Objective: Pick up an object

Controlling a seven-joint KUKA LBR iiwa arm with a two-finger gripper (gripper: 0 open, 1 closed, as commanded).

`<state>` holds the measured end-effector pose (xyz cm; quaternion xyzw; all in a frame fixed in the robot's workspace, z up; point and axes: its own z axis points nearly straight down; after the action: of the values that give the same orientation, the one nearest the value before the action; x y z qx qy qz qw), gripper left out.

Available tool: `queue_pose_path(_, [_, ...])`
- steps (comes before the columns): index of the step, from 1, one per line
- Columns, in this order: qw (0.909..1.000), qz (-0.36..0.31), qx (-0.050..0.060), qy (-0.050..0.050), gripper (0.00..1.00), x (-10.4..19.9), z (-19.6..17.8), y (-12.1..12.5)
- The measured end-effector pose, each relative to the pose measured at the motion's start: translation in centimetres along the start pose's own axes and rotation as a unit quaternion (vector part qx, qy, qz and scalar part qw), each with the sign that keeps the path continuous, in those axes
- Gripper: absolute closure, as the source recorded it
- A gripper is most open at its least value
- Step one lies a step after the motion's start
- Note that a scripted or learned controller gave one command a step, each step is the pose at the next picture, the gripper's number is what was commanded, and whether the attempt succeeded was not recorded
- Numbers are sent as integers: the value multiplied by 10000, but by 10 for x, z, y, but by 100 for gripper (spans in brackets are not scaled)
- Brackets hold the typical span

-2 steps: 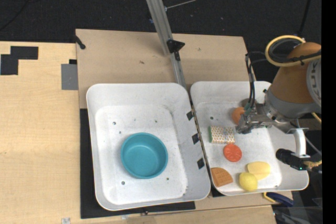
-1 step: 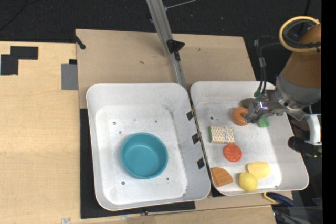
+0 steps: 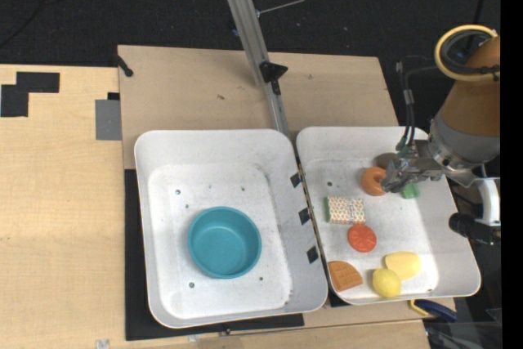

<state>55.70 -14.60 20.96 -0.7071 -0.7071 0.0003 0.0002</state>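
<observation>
KUKA arm's gripper sits low at right bin's upper right, btwn an orange object and a green one, likely lining up a pick. Grip state can't be told. Blue bowl alone in left bin.

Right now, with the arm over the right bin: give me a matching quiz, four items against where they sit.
Items:
1. blue bowl
2. checkered block
3. orange ball
4. yellow lemon

Places:
A. right bin, near front edge
B. left bin
C. right bin, beside the gripper
D. right bin, middle, above the red ball

Pairs: 1-B, 2-D, 3-C, 4-A
</observation>
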Motion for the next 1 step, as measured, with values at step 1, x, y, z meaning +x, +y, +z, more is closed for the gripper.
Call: queue_pose_path(1, [10000, -16, -3, 6, 100, 54, -10, -18])
